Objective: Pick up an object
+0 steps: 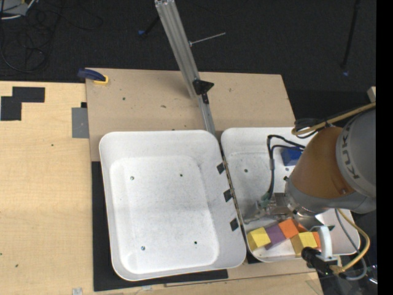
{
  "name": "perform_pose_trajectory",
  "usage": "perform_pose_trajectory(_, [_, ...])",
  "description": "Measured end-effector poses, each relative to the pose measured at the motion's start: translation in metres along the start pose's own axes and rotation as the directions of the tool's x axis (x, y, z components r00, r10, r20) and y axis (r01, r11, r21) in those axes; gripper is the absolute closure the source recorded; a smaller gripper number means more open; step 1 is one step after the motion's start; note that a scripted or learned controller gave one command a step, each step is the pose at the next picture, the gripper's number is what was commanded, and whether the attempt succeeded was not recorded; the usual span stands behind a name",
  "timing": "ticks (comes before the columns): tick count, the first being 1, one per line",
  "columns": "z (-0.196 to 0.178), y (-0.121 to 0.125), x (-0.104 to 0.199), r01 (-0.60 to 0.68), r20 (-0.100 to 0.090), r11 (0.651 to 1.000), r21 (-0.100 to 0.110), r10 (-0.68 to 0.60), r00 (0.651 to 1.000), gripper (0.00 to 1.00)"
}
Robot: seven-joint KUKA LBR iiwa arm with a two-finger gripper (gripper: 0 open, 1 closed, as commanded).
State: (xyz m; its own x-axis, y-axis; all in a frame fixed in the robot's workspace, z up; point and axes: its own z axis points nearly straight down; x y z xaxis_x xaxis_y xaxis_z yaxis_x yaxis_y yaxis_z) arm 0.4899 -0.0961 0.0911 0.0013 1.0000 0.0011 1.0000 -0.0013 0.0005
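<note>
I've got the gripper down in the right bin beside the orange block, can't tell its state, so next I confirm contact

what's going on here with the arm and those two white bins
A grey KUKA arm with an orange band reaches in from the right and hangs low over the right bin. Its gripper sits just above a cluster of small blocks at that bin's near end: yellow, purple, orange and another yellow. Nothing looks lifted yet. The left bin sits alongside.
</note>
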Motion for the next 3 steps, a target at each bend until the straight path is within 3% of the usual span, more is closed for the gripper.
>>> perform_pose_trajectory(1, [-0.011, 0.000, -0.001, -0.009, -0.003, 1.000, 0.002, 0.009, 1.000, 1.00])
perform_pose_trajectory(3, [-0.117, 0.014, -0.019, 0.002, 0.002, 1.000, -0.002, -0.002, 1.000, 1.00])
